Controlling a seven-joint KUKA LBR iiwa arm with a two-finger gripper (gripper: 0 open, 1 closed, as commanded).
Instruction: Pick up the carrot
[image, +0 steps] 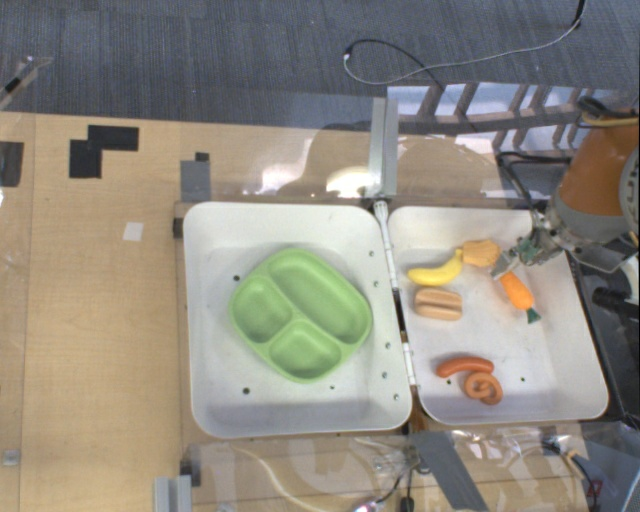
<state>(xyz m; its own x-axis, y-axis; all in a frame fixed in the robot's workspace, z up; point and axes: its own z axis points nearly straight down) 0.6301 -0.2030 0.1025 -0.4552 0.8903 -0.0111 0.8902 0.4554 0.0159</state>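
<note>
Carrot (517, 292) lies in right bin (560, 400), near its far side, beside a banana (437, 271) and bread piece (480, 254). Tool (522, 254) hangs just above carrot's blunt end; finger spread: cannot tell. Risk: an end-on pinch tips carrot free, or nudges bread.

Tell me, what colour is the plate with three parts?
The plate is light green, clear in the camera view.

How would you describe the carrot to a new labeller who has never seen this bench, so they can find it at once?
Look in the right white bin, at its upper right part, just below the gripper. The carrot lies there, to the right of the banana and the hot dog bun. It alone is bright orange and tapered, with a small green end.
</note>
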